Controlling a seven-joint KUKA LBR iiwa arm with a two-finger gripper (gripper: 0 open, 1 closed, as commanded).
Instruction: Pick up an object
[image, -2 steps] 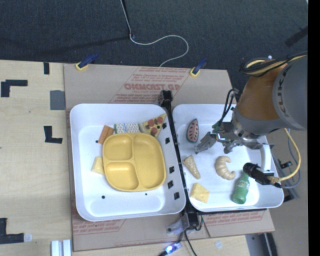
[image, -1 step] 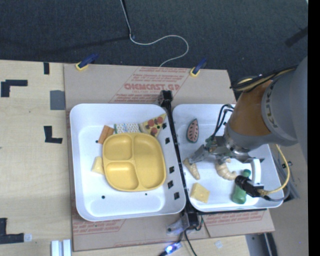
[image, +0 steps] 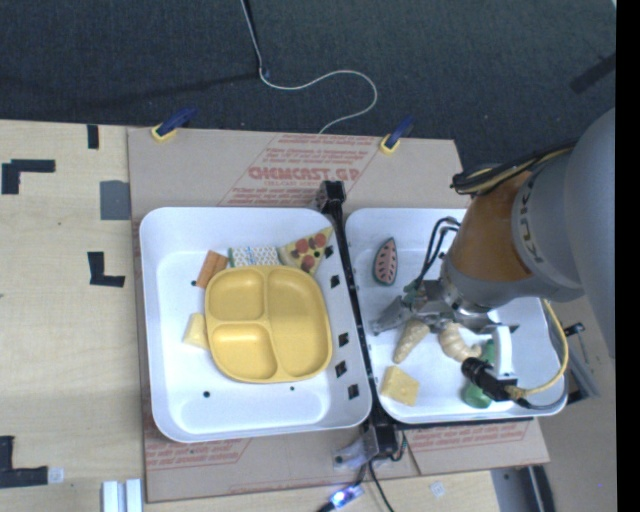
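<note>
My gripper (image: 398, 308) is low in the right bin (image: 440, 222), its grey fingers (image: 384, 323) spread open and pointing left, with nothing between them. Just below it lies a pale cone-shaped piece (image: 408, 342), touching or nearly touching the lower finger. A tan croissant-like piece (image: 454, 343) lies beside the cone, under the wrist. A watermelon slice (image: 386, 261) lies above the gripper, apart from it. A yellow cheese wedge (image: 400, 385) sits near the bin's front wall. A green item (image: 477, 394) at the front right is partly hidden by a black cable part.
The left bin (image: 165, 300) holds a yellow divided plate (image: 268, 323), an orange stick (image: 211, 268), a pizza slice (image: 310, 248) and a pale yellow piece (image: 195, 330). The black divider (image: 345, 300) between the bins is close to the gripper's left. The arm covers the right bin's right side.
</note>
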